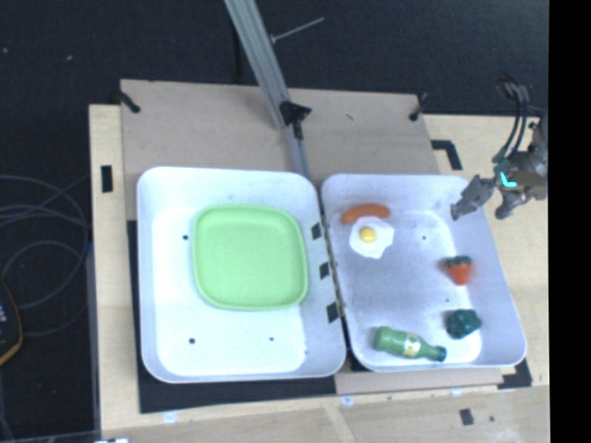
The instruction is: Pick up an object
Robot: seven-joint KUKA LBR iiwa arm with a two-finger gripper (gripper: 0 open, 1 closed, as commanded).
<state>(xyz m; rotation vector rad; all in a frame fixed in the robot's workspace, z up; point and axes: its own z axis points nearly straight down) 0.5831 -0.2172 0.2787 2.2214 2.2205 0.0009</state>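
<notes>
A green square plate [249, 257] lay in the middle of the left bin [162, 340], which sat against the right bin [503, 321] on the bench [111, 404]. A grey metal pole [259, 49] slanted above the bench's far edge. Cables [42, 247] trailed beyond the bench's left edge.

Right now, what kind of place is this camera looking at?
Probably a robot grasping test bench, not a kitchen: two white bins side by side, toy food such as a fried egg and a green bottle, and a claw at the right bin's edge.
</notes>
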